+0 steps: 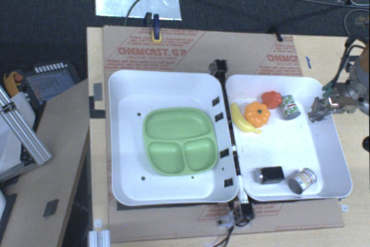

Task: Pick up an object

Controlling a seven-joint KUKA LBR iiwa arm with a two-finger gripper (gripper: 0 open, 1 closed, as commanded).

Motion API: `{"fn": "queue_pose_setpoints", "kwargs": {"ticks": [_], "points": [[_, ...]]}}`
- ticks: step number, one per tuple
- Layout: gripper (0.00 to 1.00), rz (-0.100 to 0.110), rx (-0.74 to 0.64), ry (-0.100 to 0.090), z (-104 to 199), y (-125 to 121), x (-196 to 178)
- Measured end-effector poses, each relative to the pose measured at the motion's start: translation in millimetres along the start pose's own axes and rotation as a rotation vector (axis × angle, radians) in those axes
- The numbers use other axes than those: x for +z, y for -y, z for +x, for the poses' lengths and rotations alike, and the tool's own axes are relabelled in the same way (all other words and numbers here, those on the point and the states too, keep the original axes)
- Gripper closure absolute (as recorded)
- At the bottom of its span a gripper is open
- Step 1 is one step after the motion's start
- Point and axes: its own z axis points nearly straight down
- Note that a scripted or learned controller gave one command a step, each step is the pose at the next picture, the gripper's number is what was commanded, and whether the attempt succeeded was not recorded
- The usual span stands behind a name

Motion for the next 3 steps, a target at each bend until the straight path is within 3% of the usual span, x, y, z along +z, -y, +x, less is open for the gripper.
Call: {"fn": "queue_pose_setpoints", "kwargs": {"ticks": [3], "points": [[1.00,0.005,-0.005,-0.003,152.5,-45.4,10.2]]}}
